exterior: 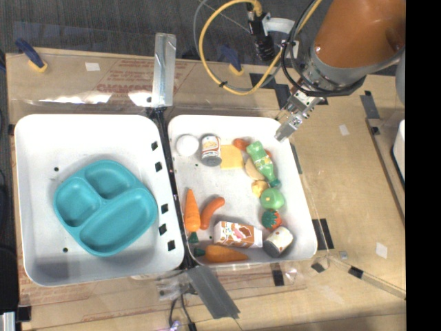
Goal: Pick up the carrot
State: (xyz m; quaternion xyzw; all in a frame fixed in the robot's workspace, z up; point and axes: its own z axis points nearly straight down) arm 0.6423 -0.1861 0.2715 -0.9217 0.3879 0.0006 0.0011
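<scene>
Hovering over the upper right corner of the right bin (296, 158), my hand (288, 129) sits well apart from the carrot (191, 211); whether it is spread or pressed together I cannot tell, since it appears as a small pale tip beneath the wrist. The carrot lies upright along the bin's left wall, near the lower left, with a reddish sausage (211, 208) just beside it and a second orange, carrot-like piece (220, 254) along the bottom wall under a brown-and-white carton (238, 234); the likeliest error, in my judgement, is closing on the sausage or the lower orange piece instead, because all three share colour and shape. A second risk is the wall itself: the carrot is so near it that one side of my hand may strike the rim or find no room. Green items (265, 174) crowd the right side. Hard to make out: the carrot's dark lower end, and whether it touches the sausage. The teal plate (105, 207) rests in the left bin (41, 150).
</scene>
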